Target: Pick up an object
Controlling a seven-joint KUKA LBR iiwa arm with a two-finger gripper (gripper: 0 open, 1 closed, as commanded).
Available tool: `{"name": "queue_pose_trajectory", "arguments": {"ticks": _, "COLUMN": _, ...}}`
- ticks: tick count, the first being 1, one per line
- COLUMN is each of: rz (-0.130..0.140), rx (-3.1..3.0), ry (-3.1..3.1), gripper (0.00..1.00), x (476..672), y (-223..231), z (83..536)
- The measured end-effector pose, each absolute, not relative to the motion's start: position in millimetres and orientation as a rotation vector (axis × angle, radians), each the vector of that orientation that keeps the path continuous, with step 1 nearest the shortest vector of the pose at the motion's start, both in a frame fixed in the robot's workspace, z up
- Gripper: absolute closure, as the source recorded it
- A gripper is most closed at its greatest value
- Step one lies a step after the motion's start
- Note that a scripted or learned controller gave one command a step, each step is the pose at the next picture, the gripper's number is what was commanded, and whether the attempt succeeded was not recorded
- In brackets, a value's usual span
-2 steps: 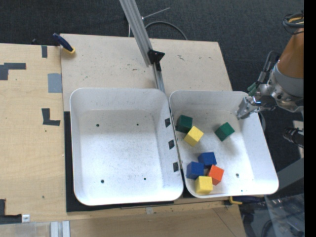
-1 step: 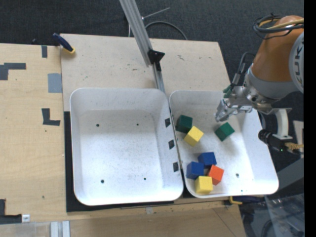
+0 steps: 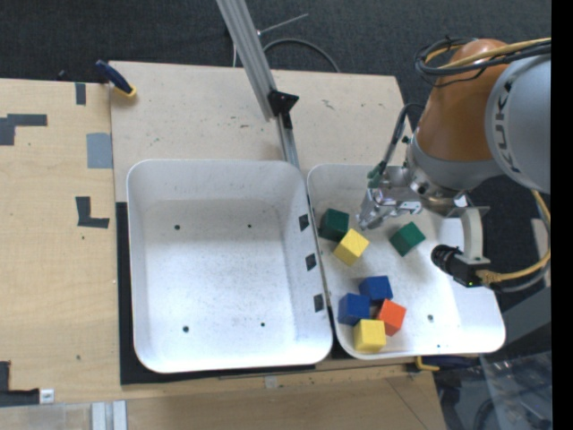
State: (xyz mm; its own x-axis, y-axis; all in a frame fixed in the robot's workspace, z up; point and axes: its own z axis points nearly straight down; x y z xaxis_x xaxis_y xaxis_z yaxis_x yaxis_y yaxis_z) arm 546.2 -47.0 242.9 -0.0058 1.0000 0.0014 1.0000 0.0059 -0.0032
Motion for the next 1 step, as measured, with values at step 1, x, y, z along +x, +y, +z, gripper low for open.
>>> {"name": "queue_pose_trajectory", "arguments": {"ticks": 1, "rz": 0.002, "rx": -2.213, "ry": -2.226, "gripper": 1.00, "x": 540.5, "y": 2.7, "z": 230.9}}
